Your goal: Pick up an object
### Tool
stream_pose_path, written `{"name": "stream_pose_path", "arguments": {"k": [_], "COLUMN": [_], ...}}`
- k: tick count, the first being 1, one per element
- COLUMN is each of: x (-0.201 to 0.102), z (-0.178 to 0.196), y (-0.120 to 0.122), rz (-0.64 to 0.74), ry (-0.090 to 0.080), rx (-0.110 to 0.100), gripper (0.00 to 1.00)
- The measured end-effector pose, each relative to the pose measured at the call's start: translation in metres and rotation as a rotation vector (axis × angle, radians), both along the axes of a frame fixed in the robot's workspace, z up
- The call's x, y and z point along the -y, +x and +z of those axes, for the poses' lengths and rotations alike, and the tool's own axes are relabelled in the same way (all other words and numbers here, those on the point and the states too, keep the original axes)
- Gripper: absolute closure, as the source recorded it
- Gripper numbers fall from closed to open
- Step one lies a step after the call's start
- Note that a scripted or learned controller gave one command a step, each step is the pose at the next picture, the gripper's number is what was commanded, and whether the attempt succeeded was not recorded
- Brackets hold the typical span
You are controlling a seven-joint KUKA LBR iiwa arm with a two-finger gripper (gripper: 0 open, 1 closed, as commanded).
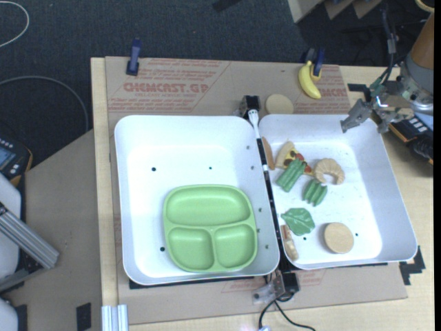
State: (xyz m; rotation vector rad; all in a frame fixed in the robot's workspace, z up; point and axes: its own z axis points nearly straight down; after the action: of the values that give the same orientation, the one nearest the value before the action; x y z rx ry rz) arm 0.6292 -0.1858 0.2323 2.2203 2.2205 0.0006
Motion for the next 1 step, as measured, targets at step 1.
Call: {"name": "stream_pose_path", "arguments": {"k": [1], "x": [-0.0492], "z": [-0.1339], "y": [-0.0315], "rz": [0.003], "ry": [0.007], "rx": [-0.015], "gripper": [0.0]}}
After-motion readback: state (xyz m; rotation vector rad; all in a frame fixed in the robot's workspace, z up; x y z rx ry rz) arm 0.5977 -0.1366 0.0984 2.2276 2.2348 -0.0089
